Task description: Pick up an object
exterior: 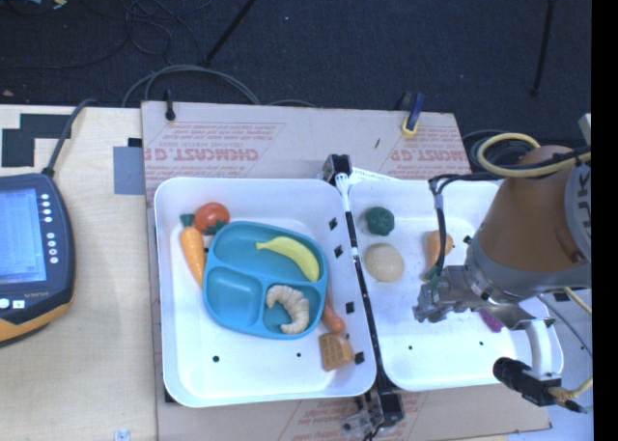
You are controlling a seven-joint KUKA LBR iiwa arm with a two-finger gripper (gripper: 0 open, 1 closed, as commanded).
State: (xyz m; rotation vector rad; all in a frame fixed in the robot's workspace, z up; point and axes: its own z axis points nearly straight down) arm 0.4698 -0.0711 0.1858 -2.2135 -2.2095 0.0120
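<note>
Beige ball [384, 262] and green ball [379, 221] in right bin [454, 372], near divider. End effector [435, 302] low over bin floor, just right of beige ball; finger state unreadable. Blue plate [232, 285] with banana [292, 255] in left bin [193, 362].

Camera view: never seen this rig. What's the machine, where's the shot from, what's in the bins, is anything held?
One fixed camera looks down at a slant on two shallow white bins. The grey arm reaching in from the right is a robot; its pincer hangs low over the right bin, and no object can be seen in its grasp. That bin has a green ball, a beige ball and an orange piece. The left bin holds a blue divided plate carrying a banana and a pale curled piece, with a carrot and a tomato beside it.
</note>
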